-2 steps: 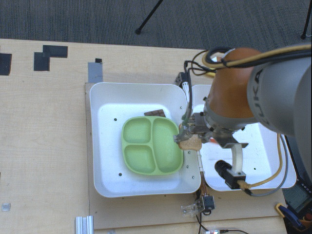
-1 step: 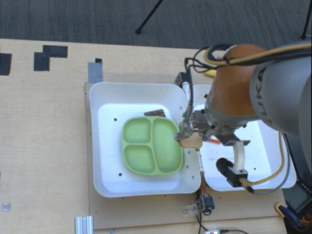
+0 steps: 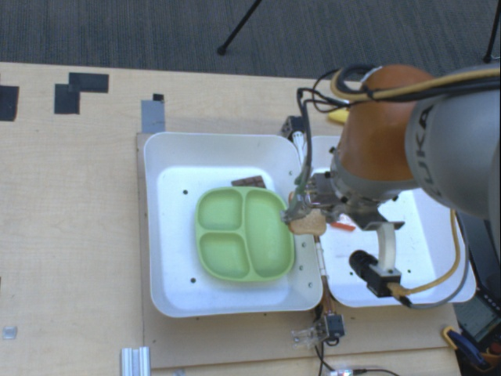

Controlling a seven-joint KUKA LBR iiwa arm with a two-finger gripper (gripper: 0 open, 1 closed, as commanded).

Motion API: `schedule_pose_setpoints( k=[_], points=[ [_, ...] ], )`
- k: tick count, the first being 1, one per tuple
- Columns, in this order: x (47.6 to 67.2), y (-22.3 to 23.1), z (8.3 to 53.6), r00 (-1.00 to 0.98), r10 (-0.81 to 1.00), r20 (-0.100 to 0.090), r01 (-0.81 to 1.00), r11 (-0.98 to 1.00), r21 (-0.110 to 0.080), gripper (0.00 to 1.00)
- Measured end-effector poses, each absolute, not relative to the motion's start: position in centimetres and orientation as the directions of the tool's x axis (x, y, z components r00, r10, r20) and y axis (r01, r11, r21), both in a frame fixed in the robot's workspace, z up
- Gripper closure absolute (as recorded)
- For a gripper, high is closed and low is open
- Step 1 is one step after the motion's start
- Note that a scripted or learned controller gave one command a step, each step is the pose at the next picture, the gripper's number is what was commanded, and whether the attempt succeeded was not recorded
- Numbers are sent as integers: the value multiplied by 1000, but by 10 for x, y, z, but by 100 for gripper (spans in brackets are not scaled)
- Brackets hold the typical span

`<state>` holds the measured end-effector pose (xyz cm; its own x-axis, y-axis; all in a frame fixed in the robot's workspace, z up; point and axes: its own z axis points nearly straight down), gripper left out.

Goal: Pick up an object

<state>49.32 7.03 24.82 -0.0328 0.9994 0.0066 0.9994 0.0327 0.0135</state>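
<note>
Tan object [image 3: 308,224] at fingers [image 3: 300,207], grip unclear; green divided plate [image 3: 243,235] just beside, left bin [image 3: 168,233].

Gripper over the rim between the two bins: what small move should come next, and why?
Probably a short straight lift. The gripper sits at the divide between the bins, right beside the green divided plate, with a tan object directly under it. Whether that object is actually gripped can't be made out from this angle, so raising slightly would show if it comes up with the arm.
</note>
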Motion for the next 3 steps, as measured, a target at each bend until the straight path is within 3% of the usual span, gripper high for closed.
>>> schedule_pose_setpoints(
  k=[3],
  points=[
    [496, 73, 279, -50, 999, 8, 999, 49, 19, 100]
  ],
)
